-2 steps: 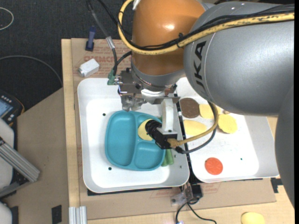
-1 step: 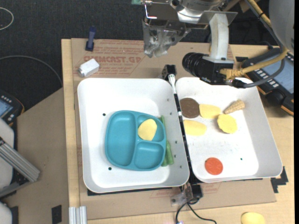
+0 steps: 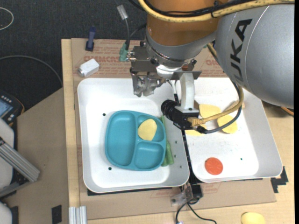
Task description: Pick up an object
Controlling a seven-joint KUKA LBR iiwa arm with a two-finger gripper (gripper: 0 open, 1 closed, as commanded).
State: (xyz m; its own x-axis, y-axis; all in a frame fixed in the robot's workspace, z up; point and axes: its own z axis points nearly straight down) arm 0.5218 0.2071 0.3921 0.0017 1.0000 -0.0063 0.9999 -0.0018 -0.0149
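My gripper (image 3: 145, 87) hangs over the back part of the left bin (image 3: 93, 125), just beyond the far rim of a blue divided plate (image 3: 124, 143). A pale yellow piece (image 3: 147, 129) lies in the plate's upper right compartment. A green strip (image 3: 167, 153) lies along the plate's right edge. In the right bin (image 3: 254, 143) lie yellow pieces (image 3: 209, 110), partly hidden by a black fitting on the wrist, and an orange disc (image 3: 214, 165) near the front. Nothing shows in the gripper.
The arm's big grey and orange body covers the back of the right bin. A black fitting with a yellow cable (image 3: 175, 113) hangs over the wall between the bins. A small white block (image 3: 88, 67) and a blue clip (image 3: 90, 38) lie behind the left bin.
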